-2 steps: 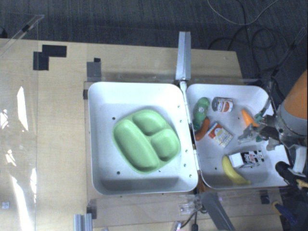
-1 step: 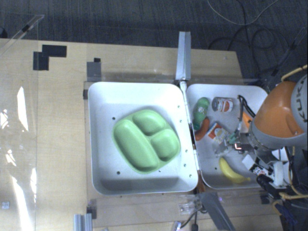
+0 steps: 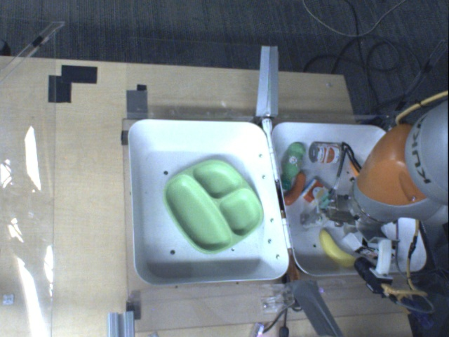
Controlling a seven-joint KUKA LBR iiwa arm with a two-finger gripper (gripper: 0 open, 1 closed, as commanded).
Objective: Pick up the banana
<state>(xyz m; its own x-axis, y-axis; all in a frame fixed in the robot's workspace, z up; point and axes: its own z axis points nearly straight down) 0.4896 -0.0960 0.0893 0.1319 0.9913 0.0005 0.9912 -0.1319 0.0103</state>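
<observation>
The yellow banana [image 3: 335,248] lies curved on the floor of the right bin [image 3: 306,258], near its front wall. My gripper [image 3: 324,211] hangs low inside that bin, just above and behind the banana, under the arm's orange band [image 3: 388,170]. The gripper sits among small items, and I see nothing clearly held in it. The banana's right end runs under the arm's cabling.
A green vegetable [image 3: 293,156], a metal can [image 3: 324,152] and a red-orange item [image 3: 297,185] crowd the back left of the right bin. The left bin [image 3: 147,188] holds a green divided plate [image 3: 214,203]. A metal divider post [image 3: 268,83] stands between the bins.
</observation>
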